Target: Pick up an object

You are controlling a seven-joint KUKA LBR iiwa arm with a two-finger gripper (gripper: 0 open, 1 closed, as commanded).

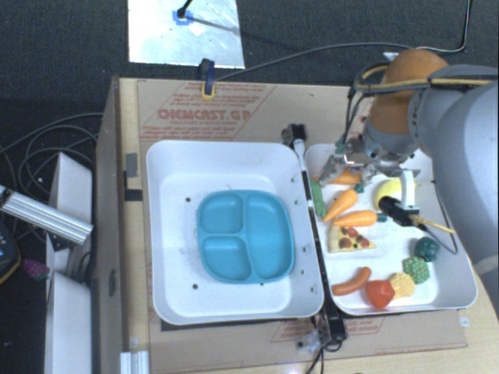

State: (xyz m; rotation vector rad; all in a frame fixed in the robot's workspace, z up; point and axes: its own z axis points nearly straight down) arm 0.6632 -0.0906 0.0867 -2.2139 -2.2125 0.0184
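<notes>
The right white bin [460, 287] holds toy food. My gripper [345, 167] hangs low over this bin's far left corner, right above a small orange piece [348, 180]. Just in front of it lie a carrot [341, 203] and a second orange carrot [357, 218]. A yellow lemon [387, 188] sits to the gripper's right. Nearer the front are a pizza slice [351, 241], a sausage [352, 280], a red tomato [380, 294], yellow corn [402, 285] and two green pieces [415, 269]. Nothing shows as lifted.
The left white bin [168, 178] holds a blue divided plate [244, 235]. A green pod [316, 195] lies along the right bin's left wall. The grey arm [460, 131] covers the right bin's far right part. Cables and metal rails lie left of the bench.
</notes>
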